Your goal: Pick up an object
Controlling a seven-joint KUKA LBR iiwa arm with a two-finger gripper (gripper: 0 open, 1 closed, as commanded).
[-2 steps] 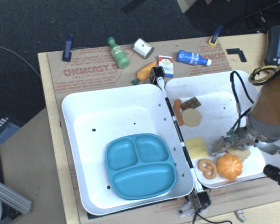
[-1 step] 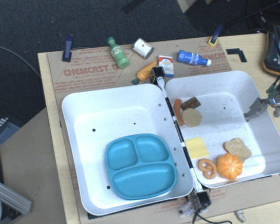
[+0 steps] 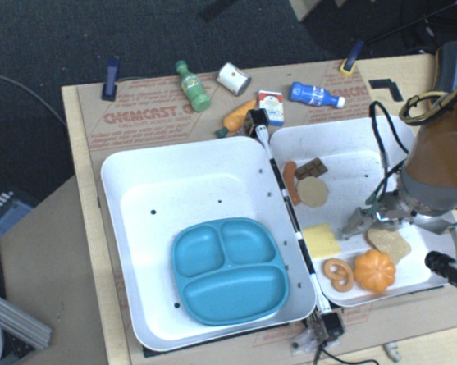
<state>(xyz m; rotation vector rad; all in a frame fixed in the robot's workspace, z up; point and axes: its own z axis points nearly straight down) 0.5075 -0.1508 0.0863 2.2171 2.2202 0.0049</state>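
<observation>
Hovering low in right bin [image 3: 389, 140], gripper [image 3: 379, 215] just above bread slice [image 3: 389, 242]; orange [image 3: 375, 271] further toward frame bottom. Finger state: cannot tell.

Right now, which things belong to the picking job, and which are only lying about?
Job: gripper, bread slice, orange, pretzel, cheese slice, cookie.
Lying about: blue divided plate, green bottle, blue bottle, small carton.
</observation>
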